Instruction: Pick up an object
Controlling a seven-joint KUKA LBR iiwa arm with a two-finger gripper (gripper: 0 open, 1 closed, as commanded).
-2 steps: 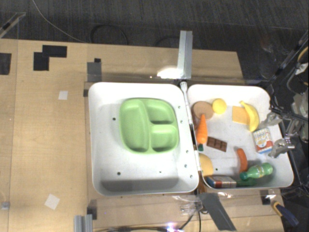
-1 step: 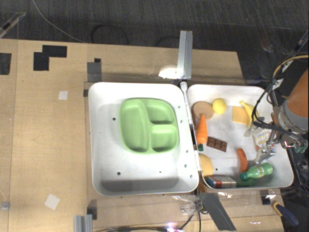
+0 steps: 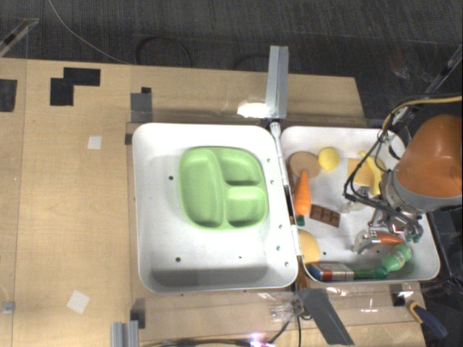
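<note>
A: 2 bins; left bin [image 3: 155,194] holds 1 green tray [image 3: 221,186], margins free.
B: Gripper [image 3: 376,238] low in right bin [image 3: 340,137], near-right corner, over green bottle [image 3: 387,264]. Fingers hard to make out, can't tell.

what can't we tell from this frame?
- gripper state: metal parts small and cluttered, wrist above covers them.
- Whether it touches the green bottle or the orange item beside it: too small.
- Yellow objects: partly behind cables and the arm.
- Right bin far side: under the arm.
</note>
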